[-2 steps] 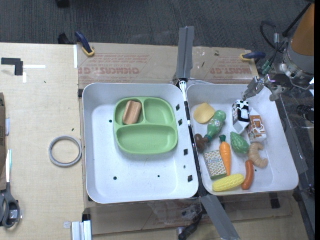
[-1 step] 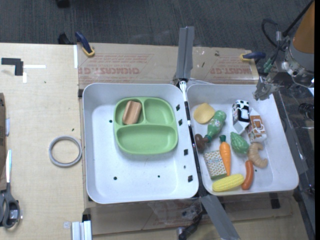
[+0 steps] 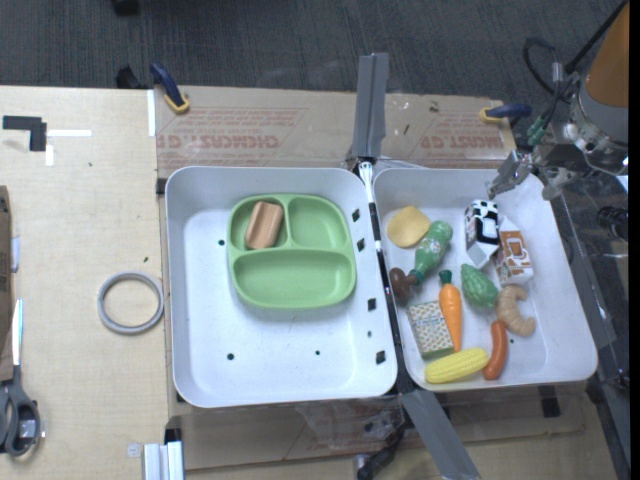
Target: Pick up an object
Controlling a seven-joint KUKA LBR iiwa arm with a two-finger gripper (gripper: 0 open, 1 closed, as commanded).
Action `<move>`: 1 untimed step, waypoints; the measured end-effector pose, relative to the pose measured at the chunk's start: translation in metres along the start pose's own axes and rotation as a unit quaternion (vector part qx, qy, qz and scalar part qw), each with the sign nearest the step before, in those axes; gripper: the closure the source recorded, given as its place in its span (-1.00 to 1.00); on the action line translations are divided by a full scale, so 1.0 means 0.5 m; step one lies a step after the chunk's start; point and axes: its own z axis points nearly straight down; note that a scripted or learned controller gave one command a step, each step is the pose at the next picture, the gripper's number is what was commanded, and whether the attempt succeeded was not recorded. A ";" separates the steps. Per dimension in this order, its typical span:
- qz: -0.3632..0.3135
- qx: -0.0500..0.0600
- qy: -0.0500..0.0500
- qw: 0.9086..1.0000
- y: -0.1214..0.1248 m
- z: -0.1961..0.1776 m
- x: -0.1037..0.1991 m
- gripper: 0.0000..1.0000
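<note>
Our hand (image 3: 515, 175) hangs over the far right corner of the right bin (image 3: 578, 313), gripping nothing; we cannot tell its opening. Just beside it in the bin stands a small black-and-white carton (image 3: 483, 224), probably light and stiff, best pinched across its flat sides. Nearer lie a carrot (image 3: 451, 311) and a corn cob (image 3: 456, 367), likely slick plastic. Our arm is cut off at the surface's right edge.
</note>
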 end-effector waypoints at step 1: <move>0.156 -0.002 0.000 0.988 0.018 -0.048 -0.076 -1.00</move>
